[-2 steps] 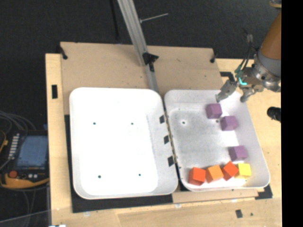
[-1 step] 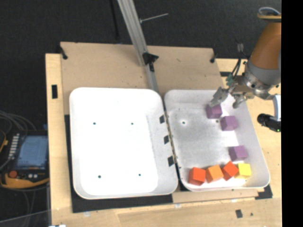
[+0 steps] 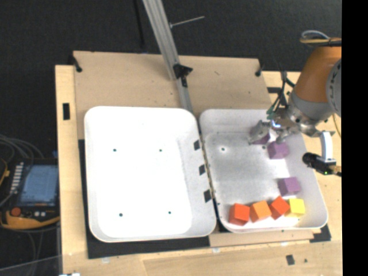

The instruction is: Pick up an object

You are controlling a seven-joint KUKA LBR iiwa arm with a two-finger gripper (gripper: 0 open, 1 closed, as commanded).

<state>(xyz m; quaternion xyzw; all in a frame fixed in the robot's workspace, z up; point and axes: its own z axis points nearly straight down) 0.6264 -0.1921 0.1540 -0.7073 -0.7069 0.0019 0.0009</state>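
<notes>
My gripper (image 3: pixel 269 132) hangs over the upper right part of the right bin (image 3: pixel 230 171), at the end of the grey arm with the orange band (image 3: pixel 319 73). A purple block (image 3: pixel 279 150) lies right below the gripper's tip, touching it or very close to it. I cannot tell whether it rests on the bin floor or is lifted. A second purple block (image 3: pixel 289 185) lies lower down on the right side.
Along the right bin's front wall sit two orange blocks (image 3: pixel 240 213) (image 3: pixel 260 210), a red-orange block (image 3: pixel 280 206) and a yellow block (image 3: pixel 296 206). The left bin (image 3: pixel 144 171) stands beside it. A metal pole (image 3: pixel 167 39) slants up from between the bins.
</notes>
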